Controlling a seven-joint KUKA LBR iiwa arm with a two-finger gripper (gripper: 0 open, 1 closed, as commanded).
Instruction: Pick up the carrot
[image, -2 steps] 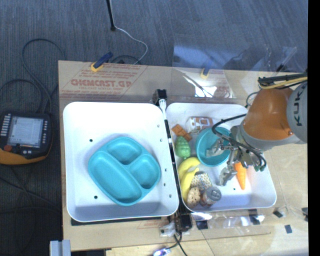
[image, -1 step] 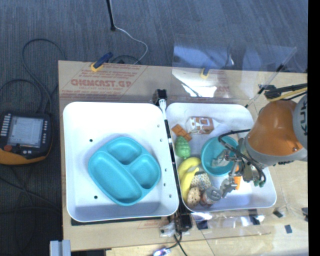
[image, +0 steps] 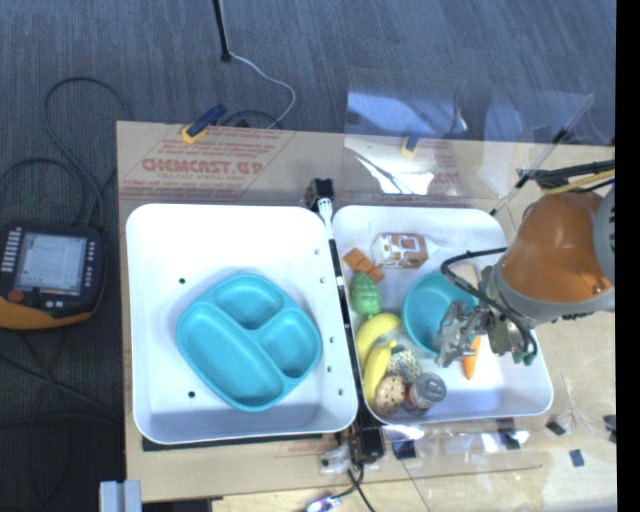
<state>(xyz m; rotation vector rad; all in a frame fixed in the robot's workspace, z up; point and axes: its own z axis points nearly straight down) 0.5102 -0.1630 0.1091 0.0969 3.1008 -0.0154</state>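
Right bin, near its right wall: small orange tapered carrot lies on the white floor, point toward the near rim, just beside the teal round bowl. End effector of the grey arm with orange band sits low over the carrot's upper end, touching or nearly so. Metal fingers overlap the carrot from above; cannot tell whether they are spread or pressed together, nor whether the carrot is between them.

Step judged: descent or closing onto the carrot, lift not yet done, since the carrot looks to rest on the bin floor.

Next move calls for a firm pinch across the carrot's thicker part, then a straight rise clear of the bowl rim.

Neighbours: 2 yellow bananas, green knobbly fruit, all apart from the carrot. Left bin holds a teal divided tray.
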